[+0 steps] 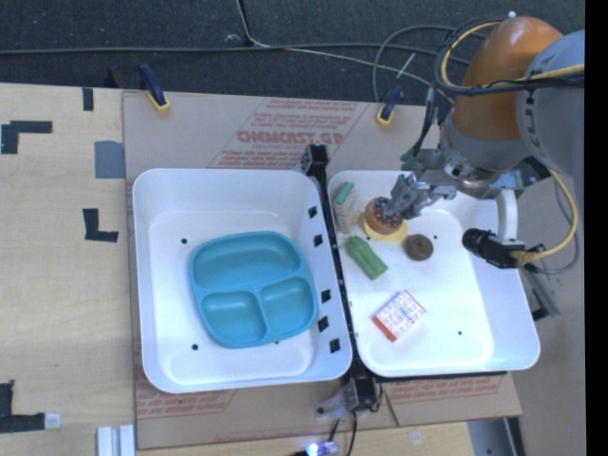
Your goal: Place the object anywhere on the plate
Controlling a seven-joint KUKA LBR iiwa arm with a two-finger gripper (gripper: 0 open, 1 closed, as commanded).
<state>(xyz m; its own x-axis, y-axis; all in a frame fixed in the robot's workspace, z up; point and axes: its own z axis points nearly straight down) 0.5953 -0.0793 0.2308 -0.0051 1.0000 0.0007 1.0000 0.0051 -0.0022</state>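
Looking down from my remote station, I find nearest me, in the right bin (494, 345), a small red-and-white carton (398, 315) lying flat on the white floor. Left of it, in the left bin (161, 283), sits the blue plate (253, 288), three compartments, all bare. Farther in, within the right bin, a green block (366, 256) lies slantwise close to the divider between the bins, and a brown round piece (418, 247) rests to its right, apart from it. Beyond these I see a yellow disc with a reddish-brown top (383, 223); the gripper (397, 206) is directly over it, the dark fingers at its top, but I cannot tell whether they are spread or clenched, nor whether they grasp it. A pale green item (343, 194) lies at the far-left corner of that bin. Farthest, the grey arm with orange band (499, 65) enters from the right, above the cardboard-covered worktop (256, 131).
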